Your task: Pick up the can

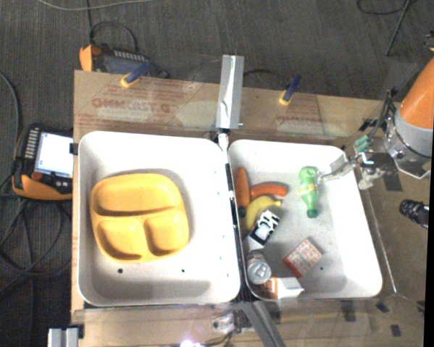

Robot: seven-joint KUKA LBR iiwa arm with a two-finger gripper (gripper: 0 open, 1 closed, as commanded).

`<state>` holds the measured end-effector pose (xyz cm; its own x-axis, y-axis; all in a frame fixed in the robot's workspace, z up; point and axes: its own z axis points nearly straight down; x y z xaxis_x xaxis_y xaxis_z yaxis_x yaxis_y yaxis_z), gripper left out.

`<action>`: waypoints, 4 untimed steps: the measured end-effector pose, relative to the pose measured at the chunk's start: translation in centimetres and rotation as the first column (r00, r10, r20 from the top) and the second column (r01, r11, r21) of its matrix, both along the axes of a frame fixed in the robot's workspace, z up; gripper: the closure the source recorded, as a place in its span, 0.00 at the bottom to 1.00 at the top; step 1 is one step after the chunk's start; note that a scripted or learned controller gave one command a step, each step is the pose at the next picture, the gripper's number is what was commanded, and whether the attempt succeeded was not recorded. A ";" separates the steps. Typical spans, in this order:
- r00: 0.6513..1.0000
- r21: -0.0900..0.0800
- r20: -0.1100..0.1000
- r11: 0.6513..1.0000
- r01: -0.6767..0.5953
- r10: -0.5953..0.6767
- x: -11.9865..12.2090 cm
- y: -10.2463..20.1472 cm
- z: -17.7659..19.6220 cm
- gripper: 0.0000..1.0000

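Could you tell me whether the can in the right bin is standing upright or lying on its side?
Upright, it seems: the can shows its round silver top to the overhead camera.

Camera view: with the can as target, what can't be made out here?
- Claw: too small and blurred to judge its state, camera view.
- Can: label unreadable, too small; its side lies against the right bin's left wall.
- Arm: cut off by the right edge.

arm (423,107): cut off by right edge, only the wrist end in frame | gripper (346,167): fingers too small to read | can (258,269): top alone visible, label unseen | small box (284,287): print too small to read, half under the bin rim (297,297)
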<state>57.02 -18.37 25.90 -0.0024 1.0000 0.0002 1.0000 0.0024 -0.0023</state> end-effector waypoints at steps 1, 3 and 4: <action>0.997 0.002 -0.001 0.997 -0.075 0.075 -4.7 -2.6 -14.9 0.00; 0.982 -0.001 0.011 0.982 0.189 -0.189 -8.3 3.6 -17.0 0.00; 0.982 -0.003 0.013 0.982 0.190 -0.190 -8.3 3.4 -16.1 1.00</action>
